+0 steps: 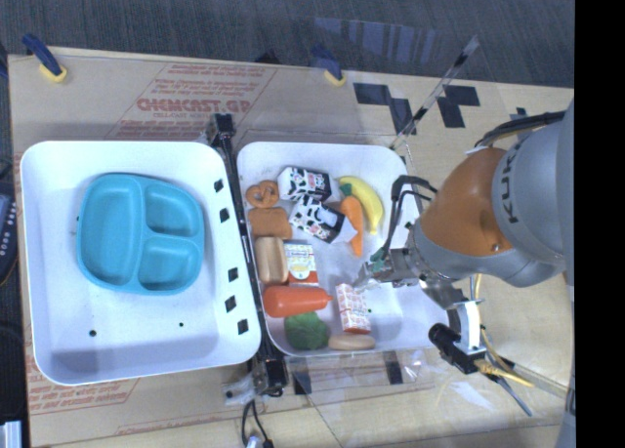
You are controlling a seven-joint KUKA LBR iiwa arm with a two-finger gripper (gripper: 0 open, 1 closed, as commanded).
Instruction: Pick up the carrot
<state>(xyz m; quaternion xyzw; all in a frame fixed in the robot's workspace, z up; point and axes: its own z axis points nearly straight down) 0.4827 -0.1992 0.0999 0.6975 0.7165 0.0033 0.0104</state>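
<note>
Nearest the camera, along the front wall of my right-hand shallow white plastic bin [415, 324], lie a green broccoli floret [307, 331] and a fat red sausage-shaped toy [295, 300]. My gripper [376, 270] hangs just above the bin floor beside a small red-and-white carton [353, 307]; whether my fingers are apart or together I cannot tell, since the wrist hides them. Just beyond sits the small orange plastic carrot [354, 224], lying loose on the bin floor beside the yellow banana [364, 200], near me but untouched. So I judge the pick barely begun: reaching, closing and lifting all remain. My grey arm with its orange band [469, 212] comes in from the right, bent low over the counter [293, 95].
</note>
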